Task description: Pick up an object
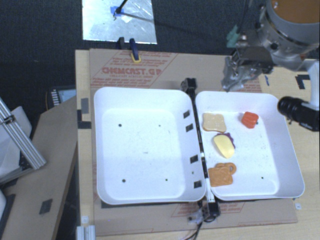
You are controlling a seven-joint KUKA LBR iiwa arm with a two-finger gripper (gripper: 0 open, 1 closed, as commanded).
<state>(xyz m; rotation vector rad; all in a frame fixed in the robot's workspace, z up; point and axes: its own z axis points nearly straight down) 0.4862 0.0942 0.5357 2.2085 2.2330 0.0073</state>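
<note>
risk entry: tool (235, 81), grip state impossible to tell, hung above right bin (285, 149) rim; pale bread slice (214, 122), yellow piece (224, 145) and brown toast (222, 174) lay crowded by the divider, where a descent could have nudged neighbours or closed on nothing.

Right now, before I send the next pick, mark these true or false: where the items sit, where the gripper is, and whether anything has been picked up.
1. All the items lie in the right bin. True.
2. The red item touches the yellow item. False: they lie apart.
3. The gripper hangs above the right bin's far edge. True.
4. The brown toast piece sits farthest from the camera. False: it is nearest; the pale slice lies farther back.
5. The left bin holds the yellow item. False: right bin.
</note>
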